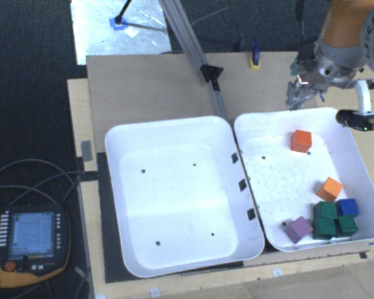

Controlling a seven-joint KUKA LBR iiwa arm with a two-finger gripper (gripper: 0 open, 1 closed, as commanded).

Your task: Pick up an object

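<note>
Above the far rim of the right-hand shallow white plastic bin [362, 161], the grey arm's two-finger gripper [298, 97] hangs empty; its spread cannot be told. The small red-orange cube [300, 140], standing alone nearest it, looks the easiest pick, since the other blocks crowd the near corner.

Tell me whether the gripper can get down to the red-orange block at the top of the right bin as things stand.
Probably yes. The red-orange block sits alone on the right bin floor, apart from the cluster at the lower corner, and the gripper hovers just beyond the bin's far rim with nothing between them.
</note>
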